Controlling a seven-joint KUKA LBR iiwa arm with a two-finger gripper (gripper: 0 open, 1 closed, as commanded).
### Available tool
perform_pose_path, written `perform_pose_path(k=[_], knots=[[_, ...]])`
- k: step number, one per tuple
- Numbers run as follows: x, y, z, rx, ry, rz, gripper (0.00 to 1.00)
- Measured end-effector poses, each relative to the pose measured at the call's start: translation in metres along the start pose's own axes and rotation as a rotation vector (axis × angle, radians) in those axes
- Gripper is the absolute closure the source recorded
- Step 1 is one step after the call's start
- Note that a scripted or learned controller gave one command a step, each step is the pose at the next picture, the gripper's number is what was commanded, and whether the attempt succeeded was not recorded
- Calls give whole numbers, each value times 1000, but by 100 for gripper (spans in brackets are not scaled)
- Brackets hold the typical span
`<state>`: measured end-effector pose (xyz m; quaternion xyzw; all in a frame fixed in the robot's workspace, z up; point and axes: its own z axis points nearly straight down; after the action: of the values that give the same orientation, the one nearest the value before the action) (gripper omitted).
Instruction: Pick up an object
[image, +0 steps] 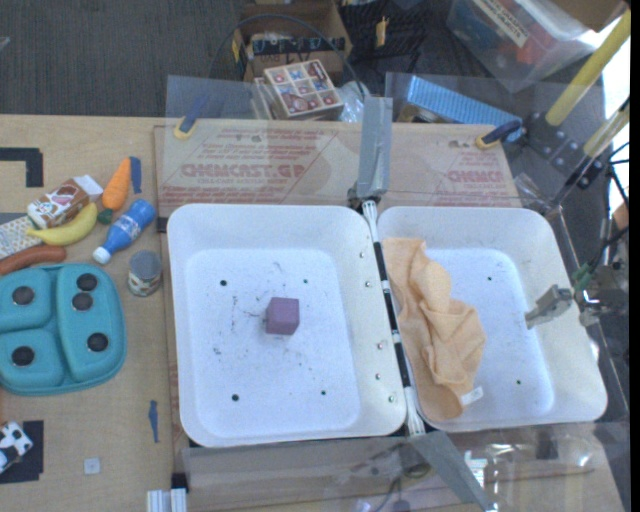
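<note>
- Two white bins side by side, centre of frame: left bin (200, 240), right bin (520, 235).
- Purple cube (282, 316) sits on the floor of the left bin, roughly mid-bin, well apart from the walls.
- Tan cloth (437, 322), crumpled, lies in the right bin along its left side, running from upper edge toward the lower left corner.
- Gripper (548, 305) at the right edge of the frame, over the right bin's right side, well apart from cloth and cube — nothing seen between its fingers; open or closed, can't tell.
- Left of frame, on the bench: teal tray (60, 330), banana (62, 229), blue bottle (125, 231), small can (145, 272), carrot (118, 184).
</note>
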<state>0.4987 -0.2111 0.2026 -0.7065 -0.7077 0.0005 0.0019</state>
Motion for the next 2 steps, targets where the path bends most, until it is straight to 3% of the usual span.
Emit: perform_pose_path(k=[1, 2], knots=[[102, 67, 104, -5, -1, -42, 0], [36, 53, 111, -16, -2, -112, 0]])
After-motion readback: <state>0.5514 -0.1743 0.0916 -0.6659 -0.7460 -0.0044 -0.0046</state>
